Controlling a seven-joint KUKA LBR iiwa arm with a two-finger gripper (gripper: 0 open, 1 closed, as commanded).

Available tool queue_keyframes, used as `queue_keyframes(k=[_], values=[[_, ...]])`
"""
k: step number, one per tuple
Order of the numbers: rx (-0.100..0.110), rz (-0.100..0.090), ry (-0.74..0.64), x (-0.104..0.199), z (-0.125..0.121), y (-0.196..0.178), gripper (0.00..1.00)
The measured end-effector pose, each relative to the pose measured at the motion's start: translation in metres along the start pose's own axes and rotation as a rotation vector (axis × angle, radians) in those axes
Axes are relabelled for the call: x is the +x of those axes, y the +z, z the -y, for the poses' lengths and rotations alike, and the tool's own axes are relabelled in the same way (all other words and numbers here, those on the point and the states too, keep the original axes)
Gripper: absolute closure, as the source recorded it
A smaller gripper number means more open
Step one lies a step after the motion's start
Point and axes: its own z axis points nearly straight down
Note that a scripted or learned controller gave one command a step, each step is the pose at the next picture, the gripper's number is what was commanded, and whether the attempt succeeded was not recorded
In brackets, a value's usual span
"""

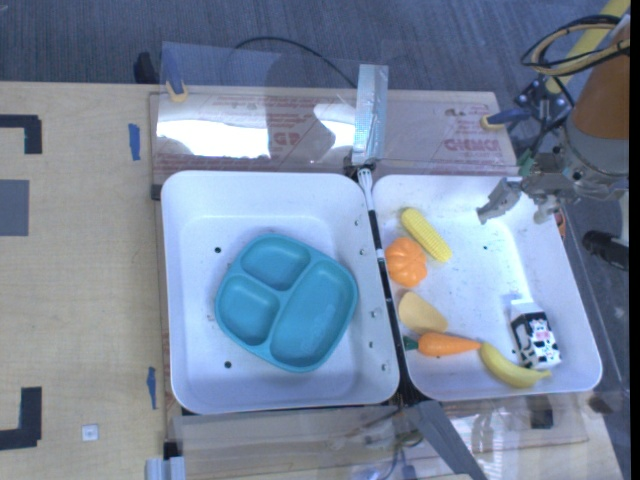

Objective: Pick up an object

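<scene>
The grey two-finger gripper hangs over the far right corner of the right shallow white bin, its jaws spread apart with nothing between them and touching no object. The toys lie below and to the left of it in the view. Nearest is the yellow plastic corn cob, set apart from the jaws; just beside it sits the small orange pumpkin. Further toward the front edge lie a pale yellow wedge-shaped piece, an orange carrot, a yellow banana and a small black-and-white cow-patterned carton. The left white bin holds a blue three-section plastic plate.
</scene>
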Motion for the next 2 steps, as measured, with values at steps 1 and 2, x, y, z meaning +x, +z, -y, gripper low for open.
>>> queue_keyframes(k=[1, 2], values=[[-0.008, 0.004, -0.149, 0.049, -0.009, 0.099, 0.00], [-0.007, -0.003, -0.219, -0.036, 0.041, 0.108, 0.00]])
